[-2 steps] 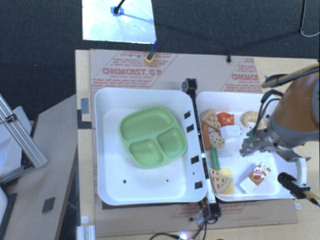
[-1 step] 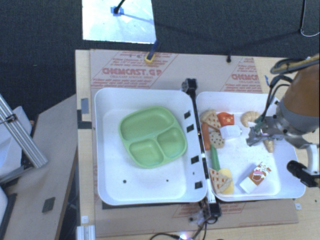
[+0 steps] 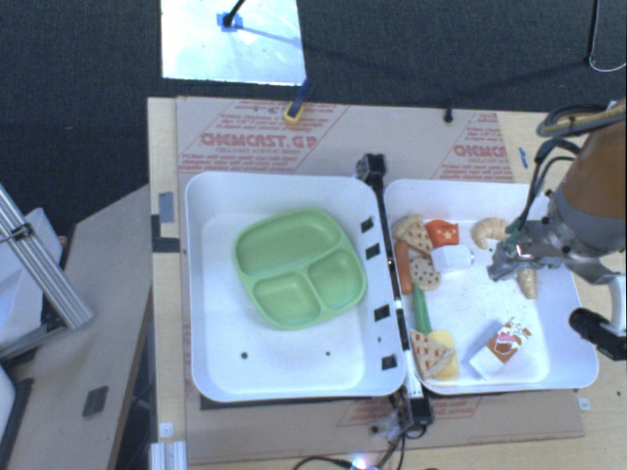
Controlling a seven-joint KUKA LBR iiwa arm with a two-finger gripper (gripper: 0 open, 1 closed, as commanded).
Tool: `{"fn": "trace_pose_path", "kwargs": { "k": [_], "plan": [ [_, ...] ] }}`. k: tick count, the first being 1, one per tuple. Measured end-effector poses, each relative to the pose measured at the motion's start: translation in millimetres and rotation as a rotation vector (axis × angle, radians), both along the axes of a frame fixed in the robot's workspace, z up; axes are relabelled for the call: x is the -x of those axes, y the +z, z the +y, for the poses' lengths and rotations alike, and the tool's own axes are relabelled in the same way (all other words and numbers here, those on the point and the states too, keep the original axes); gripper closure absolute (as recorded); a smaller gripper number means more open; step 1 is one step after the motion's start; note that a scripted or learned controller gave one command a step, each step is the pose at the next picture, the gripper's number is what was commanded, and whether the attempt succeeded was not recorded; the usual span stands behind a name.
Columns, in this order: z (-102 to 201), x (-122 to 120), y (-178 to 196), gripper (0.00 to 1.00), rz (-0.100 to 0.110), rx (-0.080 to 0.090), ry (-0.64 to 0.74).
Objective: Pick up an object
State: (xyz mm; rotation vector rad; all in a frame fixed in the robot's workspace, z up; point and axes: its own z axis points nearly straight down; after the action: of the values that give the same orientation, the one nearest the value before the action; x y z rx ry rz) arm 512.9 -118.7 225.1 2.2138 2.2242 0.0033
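Looking down at a slant, I see a pale wooden tabletop on dark carpet, topped by a printed protective sheet. Two shallow white bins sit side by side on it, joined by a black hinged strip down the middle.

The left bin holds a green divided tray with three compartments, lying flat near the centre. Bare white floor surrounds the tray on every side, widest toward the near edge.

The right bin holds the small things to pick from. Along its left wall, crowded together, lie two cracker wedges, an orange-red piece, a white block, a brown cracker, an orange stick, a green stick and a sandwich-like wedge. A curled tan piece lies near the far wall. A small red and white carton lies near the front. The middle of this bin's floor is open.

My arm comes in from the right, over the right bin's right rim. My claw hangs low over the bin's upper right part, just right of the white block. A pale tan piece lies right beside it. I cannot tell how far the claw is parted, or whether it grips anything.

A pale square sheet lies on the carpet beyond the tabletop.
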Motion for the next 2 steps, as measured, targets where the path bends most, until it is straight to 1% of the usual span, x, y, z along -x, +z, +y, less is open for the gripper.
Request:
{"fn": "trace_pose_path", "kwargs": {
  "k": [2],
  "plan": [
    [92.9,-60.9,16.1,1.00,-0.001,-0.003,0.005]
  ]
}}
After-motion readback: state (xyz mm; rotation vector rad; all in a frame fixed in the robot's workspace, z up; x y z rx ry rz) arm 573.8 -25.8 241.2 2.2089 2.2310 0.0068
